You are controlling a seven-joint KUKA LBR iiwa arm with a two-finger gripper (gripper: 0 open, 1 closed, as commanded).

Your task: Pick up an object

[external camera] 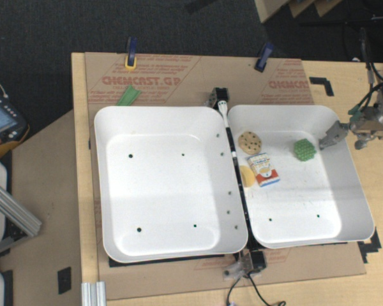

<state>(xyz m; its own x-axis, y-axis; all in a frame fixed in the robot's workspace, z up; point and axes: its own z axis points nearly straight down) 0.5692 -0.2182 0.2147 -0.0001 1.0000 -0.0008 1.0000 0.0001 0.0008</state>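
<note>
Gripper (332,134) sits over the upper right corner of the right bin (345,225), reaching in from the surface's right edge; whether it is apart or together I cannot tell from this slant, and nothing shows between its tips. Just beside it, toward the bin's middle, lies a green ball (304,150), apart from the gripper and resting on the bin floor.

Three more things cluster against the right bin's left wall: a cookie (249,142) nearest the far edge, a small carton (263,169) below it, and a yellow block (247,175) touching the carton's left side. They lie loose and flat, as if dropped there rather than arranged. The left bin (115,234) lies alongside, sharing the middle divide.

Any of the four would do for the pick. The ball looks the likeliest target, being nearest; judging from its round shape, it could roll off a poorly centred closure. The pick is not yet made.
</note>
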